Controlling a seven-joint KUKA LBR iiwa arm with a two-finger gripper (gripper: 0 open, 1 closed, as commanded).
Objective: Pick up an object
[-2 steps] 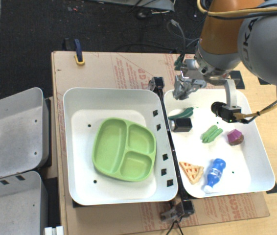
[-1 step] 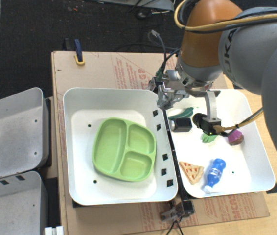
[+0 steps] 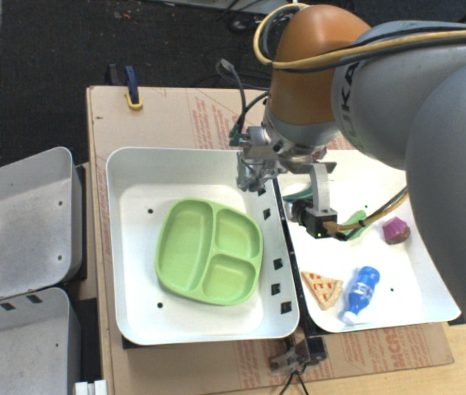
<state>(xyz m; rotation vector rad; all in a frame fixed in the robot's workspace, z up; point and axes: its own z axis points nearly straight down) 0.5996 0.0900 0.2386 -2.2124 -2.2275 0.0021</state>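
Two shallow white bins sit side by side on the bench [image 3: 175, 113], rims touching, so that things stay corralled within the arm's reach. The left bin [image 3: 126, 245] holds one green divided plate [image 3: 210, 253]: smooth moulded plastic, rounded corners, three compartments, lying flat and face up. In the right bin [image 3: 418, 290] a toy pizza slice [image 3: 322, 289] with a ridged crust lies just beside a small blue bottle [image 3: 359, 293], and a purple lump [image 3: 395, 230] sits apart near the far wall. The pincer [image 3: 253, 178] hangs over the left bin's far right corner, near the shared rim and apart from the plate; whether it is apart or together I cannot tell, and nothing shows in its grip. The plate looks the nearest candidate, though its low, slick rim offers little purchase.
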